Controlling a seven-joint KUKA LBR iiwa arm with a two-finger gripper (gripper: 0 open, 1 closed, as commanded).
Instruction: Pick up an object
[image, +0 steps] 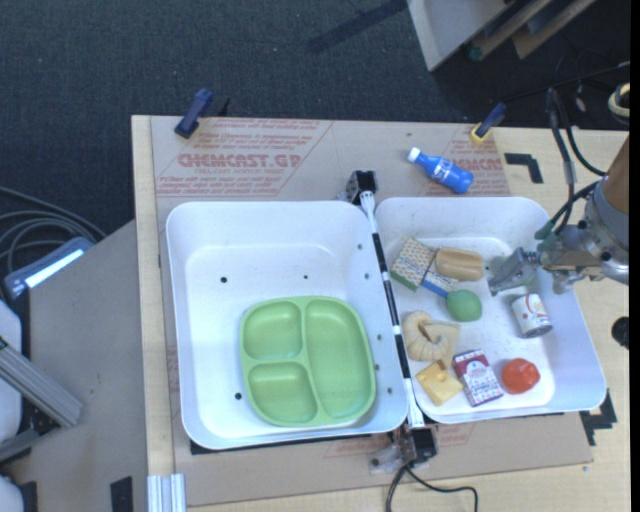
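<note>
- Green three-compartment tray (306, 361) lies in the left bin (200, 250), just left of the divider between the bins, nearest the camera.
- On the divider's other side, along the right bin's (575, 345) near edge: cheese wedge (438, 383), red-and-white box (477, 378), tomato (520, 375).
- Farther back sit a pretzel-like bread piece (428, 335), green ball (463, 304) and small silver can (530, 314).
- Gripper (512, 270) hovers just above the can; its state cannot be made out.
- Beyond, a bread roll (459, 264) and patterned box (412, 263); a blue bottle (440, 169) lies outside on the board.
</note>
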